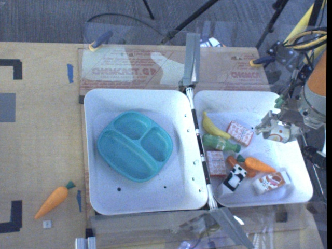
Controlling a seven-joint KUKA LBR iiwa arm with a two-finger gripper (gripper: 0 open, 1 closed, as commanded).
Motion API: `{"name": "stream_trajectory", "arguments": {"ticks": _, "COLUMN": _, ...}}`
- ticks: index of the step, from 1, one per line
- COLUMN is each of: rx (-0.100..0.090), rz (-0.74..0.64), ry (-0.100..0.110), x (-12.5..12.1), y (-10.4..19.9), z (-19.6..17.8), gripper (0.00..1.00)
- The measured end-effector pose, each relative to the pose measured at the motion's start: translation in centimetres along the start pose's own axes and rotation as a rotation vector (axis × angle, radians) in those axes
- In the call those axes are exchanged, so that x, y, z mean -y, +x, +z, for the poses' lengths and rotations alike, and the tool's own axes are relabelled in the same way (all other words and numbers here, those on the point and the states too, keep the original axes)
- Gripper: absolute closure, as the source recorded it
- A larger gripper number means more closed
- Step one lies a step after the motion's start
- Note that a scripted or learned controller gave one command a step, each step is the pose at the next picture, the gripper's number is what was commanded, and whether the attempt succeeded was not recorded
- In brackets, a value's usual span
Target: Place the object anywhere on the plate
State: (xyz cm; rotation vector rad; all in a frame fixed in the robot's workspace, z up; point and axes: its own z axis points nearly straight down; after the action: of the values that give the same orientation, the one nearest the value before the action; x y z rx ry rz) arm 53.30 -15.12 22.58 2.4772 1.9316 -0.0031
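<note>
**Arm over right bin; plate bare in left bin**

Fixed overhead camera, slanted. Light wooden worktop (pixel 41 139) carries two shallow white bins side by side.

Left white bin (pixel 104 191), centre of frame: holds a teal plastic plate with three compartments (pixel 136 145), set at a tilt to the bin walls. Nothing lies on the plate.

Right white bin (pixel 301 191), right of centre: a cluster of toy food. Yellow banana (pixel 213 126) near the bin's upper left, with a green bottle (pixel 220 142) just below it. A red-and-white patterned packet (pixel 240 133) sits right of the banana. A second pinkish-red packet (pixel 216 163) lies lower, near the left wall. A black-and-white cow-patterned carton (pixel 235 177) lies tilted beside an orange carrot with green top (pixel 258 165). A white and red-orange packet (pixel 270 182) rests toward the lower right corner.

Grey arm with orange band (pixel 316 87) comes in from the right edge. Its hand (pixel 270 128) hangs above the bin's upper right area. A small white-and-orange piece (pixel 279 134) sits right at the hand; cannot tell whether the hand is open or closed, nor whether it grips anything.

A second orange toy carrot (pixel 52 201) lies on the worktop at lower left of frame, well apart from both bins.
</note>
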Motion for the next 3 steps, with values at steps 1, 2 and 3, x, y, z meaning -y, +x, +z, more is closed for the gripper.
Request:
{"name": "stream_trajectory", "arguments": {"ticks": 1, "rx": -0.002, "rz": -0.068, "ry": -0.003, "x": -1.4, "y": 7.5, "z": -0.2, "gripper": 1.0}}
{"name": "stream_trajectory", "arguments": {"ticks": 2, "rx": 0.0, "rz": -0.071, "ry": -0.004, "x": -1.5, "y": 7.5, "z": -1.2, "gripper": 1.0}}
{"name": "stream_trajectory", "arguments": {"ticks": 3, "rx": -0.002, "rz": 0.094, "ry": 0.002, "x": -2.9, "y": 11.0, "z": 3.6, "gripper": 1.0}}
